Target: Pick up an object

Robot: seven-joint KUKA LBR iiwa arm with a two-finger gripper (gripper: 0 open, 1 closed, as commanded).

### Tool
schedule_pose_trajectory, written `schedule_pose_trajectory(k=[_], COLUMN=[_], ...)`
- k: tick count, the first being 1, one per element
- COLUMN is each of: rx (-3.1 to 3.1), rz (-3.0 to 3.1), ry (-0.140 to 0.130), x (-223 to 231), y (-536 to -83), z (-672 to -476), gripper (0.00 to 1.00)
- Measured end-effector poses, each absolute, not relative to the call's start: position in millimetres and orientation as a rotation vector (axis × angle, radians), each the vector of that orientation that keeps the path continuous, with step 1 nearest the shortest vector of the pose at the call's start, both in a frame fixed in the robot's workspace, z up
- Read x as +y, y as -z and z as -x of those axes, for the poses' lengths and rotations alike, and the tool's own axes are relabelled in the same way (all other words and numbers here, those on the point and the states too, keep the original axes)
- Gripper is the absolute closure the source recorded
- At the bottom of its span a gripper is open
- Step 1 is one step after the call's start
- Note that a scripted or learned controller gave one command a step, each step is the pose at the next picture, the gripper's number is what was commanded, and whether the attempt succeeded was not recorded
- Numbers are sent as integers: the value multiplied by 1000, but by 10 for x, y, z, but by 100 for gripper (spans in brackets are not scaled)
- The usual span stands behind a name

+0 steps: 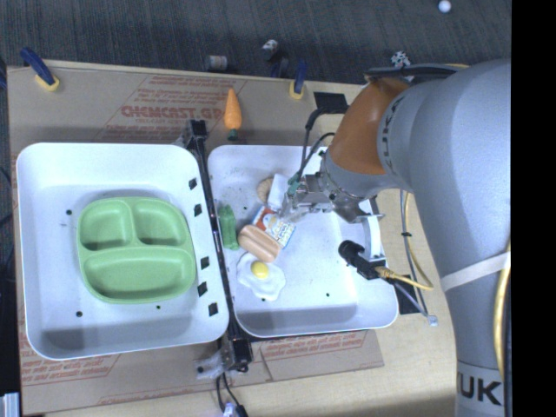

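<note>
Toy food [261, 254] crowds right bin's [347, 315] left; right floor open.

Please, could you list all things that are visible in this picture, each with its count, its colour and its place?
bins: 2, white, side by side on the bench
divided plate: 1, green, in the left bin
hot dog: 1, tan and red, in the right bin
fried egg: 1, white and yellow, below the hot dog
green item: 1, green, at the right bin's left wall
packet: 1, white and printed, under the gripper
carrot: 1, orange, on the bench above the bins
arm: 1, grey, orange band
gripper: 1, over the right bin
</note>
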State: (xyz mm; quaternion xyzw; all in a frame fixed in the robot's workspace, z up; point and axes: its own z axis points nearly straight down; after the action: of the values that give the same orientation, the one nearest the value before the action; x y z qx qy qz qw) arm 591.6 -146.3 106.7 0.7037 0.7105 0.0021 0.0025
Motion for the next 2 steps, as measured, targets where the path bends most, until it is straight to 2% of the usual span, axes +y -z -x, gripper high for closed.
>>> schedule_pose_trajectory(k=[1, 2], rx=[2226, 2230], rz=[-2212, -2217], ry=[-2, 5], x=[-1636, -1718], y=[-2790, -1994], z=[-6451, -6561], gripper=[100, 100])
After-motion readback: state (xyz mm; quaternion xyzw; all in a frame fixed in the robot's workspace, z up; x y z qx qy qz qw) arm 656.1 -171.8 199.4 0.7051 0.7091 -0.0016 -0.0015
